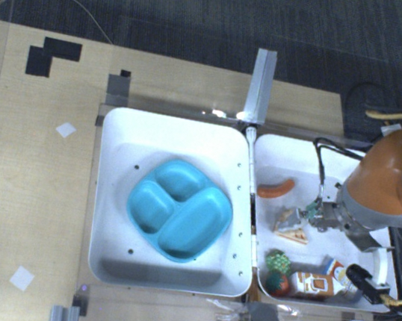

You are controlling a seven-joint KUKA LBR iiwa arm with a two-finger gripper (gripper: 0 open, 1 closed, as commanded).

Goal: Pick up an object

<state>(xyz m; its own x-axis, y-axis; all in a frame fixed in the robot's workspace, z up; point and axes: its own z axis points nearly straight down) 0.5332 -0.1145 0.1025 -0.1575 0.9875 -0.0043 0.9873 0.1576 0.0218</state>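
Observation:
My gripper (312,213) hangs low inside the right bin (337,159), under the grey wrist and orange band of the arm (379,180). Just to its left and below lies a tan sandwich wedge (290,227), touching or nearly touching the gripper's tip. An orange-red sausage (275,188) rests further up and left. Along the bin's front edge sit a green broccoli piece (278,261), a red fruit (279,283) and an orange-and-white carton (315,284) lying on its side.
The left bin (118,181) holds a blue three-compartment plate (179,209). A metal divider post (260,86) stands behind the seam between the bins. Black cables (323,156) loop near the arm at the right bin's back.

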